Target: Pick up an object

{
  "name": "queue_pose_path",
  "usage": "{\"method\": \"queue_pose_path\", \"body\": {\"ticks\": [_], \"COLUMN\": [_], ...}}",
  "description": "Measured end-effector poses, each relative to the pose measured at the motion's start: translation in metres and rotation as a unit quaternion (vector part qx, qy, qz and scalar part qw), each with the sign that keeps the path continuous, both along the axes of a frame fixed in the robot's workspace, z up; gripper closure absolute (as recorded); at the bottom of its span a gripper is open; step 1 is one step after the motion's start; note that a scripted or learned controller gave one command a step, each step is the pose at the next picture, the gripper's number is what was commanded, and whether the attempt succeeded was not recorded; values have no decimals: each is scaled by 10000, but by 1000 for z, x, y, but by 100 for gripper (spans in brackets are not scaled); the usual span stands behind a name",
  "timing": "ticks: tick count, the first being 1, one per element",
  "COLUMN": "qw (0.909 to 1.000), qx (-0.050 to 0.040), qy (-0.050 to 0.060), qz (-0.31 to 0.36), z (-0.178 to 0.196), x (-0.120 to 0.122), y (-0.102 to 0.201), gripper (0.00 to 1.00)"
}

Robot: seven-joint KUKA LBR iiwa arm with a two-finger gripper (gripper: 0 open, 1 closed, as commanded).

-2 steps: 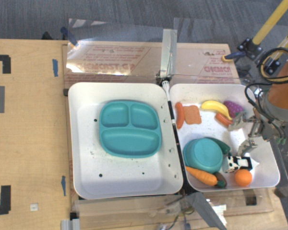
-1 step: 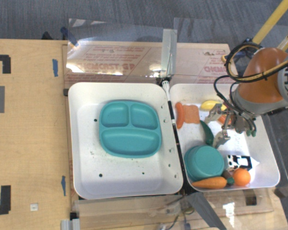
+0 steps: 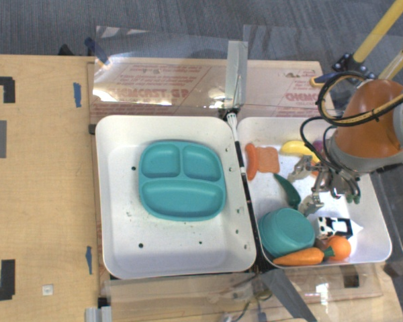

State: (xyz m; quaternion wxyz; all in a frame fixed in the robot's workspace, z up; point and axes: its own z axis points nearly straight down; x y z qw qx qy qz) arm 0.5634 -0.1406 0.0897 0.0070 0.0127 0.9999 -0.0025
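Two white bins are sitting side by side; the left bin (image 3: 114, 247) is carrying a teal divided plate (image 3: 183, 180), the right bin (image 3: 376, 230) a cluster of toys. The gripper (image 3: 320, 188) is hovering over the right bin's middle, gripping nothing visible; whether it is spread or closed cannot be judged. The nearest candidate, a teal bowl (image 3: 287, 231), is lying just toward the bin's near edge from the gripper. A carrot (image 3: 300, 256), long axis running along that near edge, is touching the bowl.
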Motion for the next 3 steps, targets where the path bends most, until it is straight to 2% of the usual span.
{"method": "queue_pose_path", "body": {"ticks": [1, 2, 3], "qw": [9975, 10000, 9997], "qx": [15, 19, 13], "qy": [32, 24, 6], "qz": [709, 54, -244], "z": [-1, -1, 0], "x": [101, 40, 4], "y": [16, -11, -18], "gripper": [0, 0, 0]}}
